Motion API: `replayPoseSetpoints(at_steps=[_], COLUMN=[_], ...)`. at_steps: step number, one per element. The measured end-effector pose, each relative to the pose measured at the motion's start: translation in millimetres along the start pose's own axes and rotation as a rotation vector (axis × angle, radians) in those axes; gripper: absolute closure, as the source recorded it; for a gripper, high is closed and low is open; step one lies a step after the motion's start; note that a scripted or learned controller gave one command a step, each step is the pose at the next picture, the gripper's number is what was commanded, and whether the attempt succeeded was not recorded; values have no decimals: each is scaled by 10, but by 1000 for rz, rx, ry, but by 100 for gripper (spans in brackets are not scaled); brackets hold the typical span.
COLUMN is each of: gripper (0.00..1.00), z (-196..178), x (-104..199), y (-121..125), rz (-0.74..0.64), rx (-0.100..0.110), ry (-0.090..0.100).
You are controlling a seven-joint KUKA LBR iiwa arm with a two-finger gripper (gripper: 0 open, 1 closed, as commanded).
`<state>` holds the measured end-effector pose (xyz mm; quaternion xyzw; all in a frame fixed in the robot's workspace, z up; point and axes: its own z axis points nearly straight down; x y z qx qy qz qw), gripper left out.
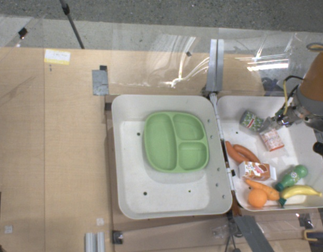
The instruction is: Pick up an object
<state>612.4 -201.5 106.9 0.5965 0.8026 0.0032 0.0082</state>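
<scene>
The pale wooden tabletop (51, 140) bears two shallow white bins side by side. The left bin (125, 193) touches the right bin (308, 140). A yellow label (57, 56) lies near the tabletop's far left edge.

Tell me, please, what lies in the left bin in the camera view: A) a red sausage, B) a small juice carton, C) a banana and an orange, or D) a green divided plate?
D: the green divided plate lies alone on the floor of the left bin, while the banana, orange and other items sit in the right bin.
</scene>
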Motion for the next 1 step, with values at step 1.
replayPoseSetpoints(at_steps=[1], gripper=[100], z=[-816], x=[239], y=[583], rz=[27], rx=[5], ry=[4])
